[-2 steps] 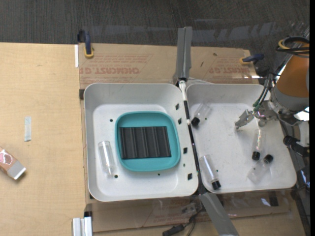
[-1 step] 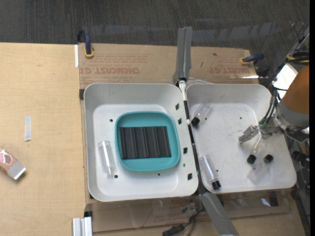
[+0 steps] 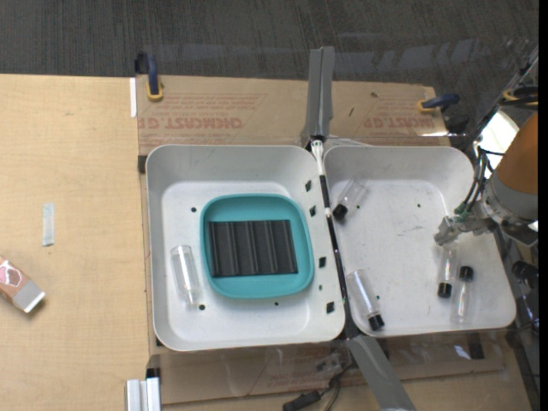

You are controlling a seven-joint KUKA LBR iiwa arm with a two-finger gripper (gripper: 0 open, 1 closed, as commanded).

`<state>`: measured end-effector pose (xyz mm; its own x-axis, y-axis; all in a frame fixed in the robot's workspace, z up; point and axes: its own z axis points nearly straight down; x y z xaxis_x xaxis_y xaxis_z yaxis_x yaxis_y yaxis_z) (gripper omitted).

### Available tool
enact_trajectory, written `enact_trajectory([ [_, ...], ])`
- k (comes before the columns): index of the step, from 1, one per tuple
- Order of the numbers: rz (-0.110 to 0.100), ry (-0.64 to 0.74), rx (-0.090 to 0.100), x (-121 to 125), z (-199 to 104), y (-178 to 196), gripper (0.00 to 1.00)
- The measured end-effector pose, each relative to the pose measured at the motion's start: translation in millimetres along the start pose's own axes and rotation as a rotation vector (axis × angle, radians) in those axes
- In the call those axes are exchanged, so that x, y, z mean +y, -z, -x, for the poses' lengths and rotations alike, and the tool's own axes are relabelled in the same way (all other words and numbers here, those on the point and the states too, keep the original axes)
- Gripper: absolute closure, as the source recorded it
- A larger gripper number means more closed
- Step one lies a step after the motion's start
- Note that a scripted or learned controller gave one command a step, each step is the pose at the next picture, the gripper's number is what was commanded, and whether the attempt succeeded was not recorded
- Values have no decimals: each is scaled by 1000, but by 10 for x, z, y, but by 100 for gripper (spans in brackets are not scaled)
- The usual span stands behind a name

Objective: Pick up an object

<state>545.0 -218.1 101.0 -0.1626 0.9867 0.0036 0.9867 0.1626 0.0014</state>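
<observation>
Nearest, in the right bin (image 3: 402, 315), lie clear tubes with black caps — one (image 3: 365, 298) at the front left, two (image 3: 446, 274) toward the right. The gripper (image 3: 451, 229) hangs just above those two (whether open or closed, I cannot tell). Farther back, another tube (image 3: 347, 202) rests near the divider.

The arm (image 3: 524, 165) is cut off by the right edge, so little beyond its orange band and wrist shows. The gripper (image 3: 447, 232) is small and blurred over the right bin (image 3: 402, 165); how its fingers stand cannot be told. Just near of it, two vials (image 3: 447, 274) lie close together (their outlines partly merge against the white floor). At the far left edge a wrapper (image 3: 19, 286) is cut off. A dark part (image 3: 390, 385) runs off the near edge.
</observation>
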Motion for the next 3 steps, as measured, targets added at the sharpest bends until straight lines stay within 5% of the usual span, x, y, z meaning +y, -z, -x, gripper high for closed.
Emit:
enact_trajectory([
  [1, -1, 2, 3, 4, -15, -2, 0],
  [2, -2, 209, 0, -668, -91, -94, 0],
  [3, -1, 205, -3, -664, -75, -5, 100],
])
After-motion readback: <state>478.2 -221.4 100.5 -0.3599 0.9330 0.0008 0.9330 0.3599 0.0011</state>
